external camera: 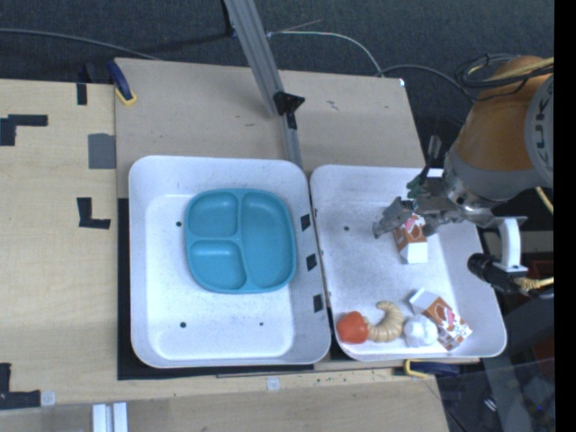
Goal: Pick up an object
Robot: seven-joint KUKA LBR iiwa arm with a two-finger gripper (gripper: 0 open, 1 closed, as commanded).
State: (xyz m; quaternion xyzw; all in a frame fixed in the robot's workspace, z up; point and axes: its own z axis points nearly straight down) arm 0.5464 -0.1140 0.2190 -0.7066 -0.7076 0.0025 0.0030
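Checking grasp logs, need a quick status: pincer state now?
Pincer: low in the right bin, over a small red-and-white carton; open or shut cannot be told, nor any hold.

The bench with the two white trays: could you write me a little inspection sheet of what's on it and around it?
Surface: wooden bench bearing a left bin and a right bin, side by side.
Job's things: in the right bin, a small carton under the gripper; along the near edge a red tomato-like toy, a croissant, a white lump and a second carton.
Clutter: blue divided plate in the left bin.
Grippers: the gripper is low over the small carton; grasp not clear.
Cables: a thin cable trails across the back.
Surroundings: dark carpet; slanted metal post.
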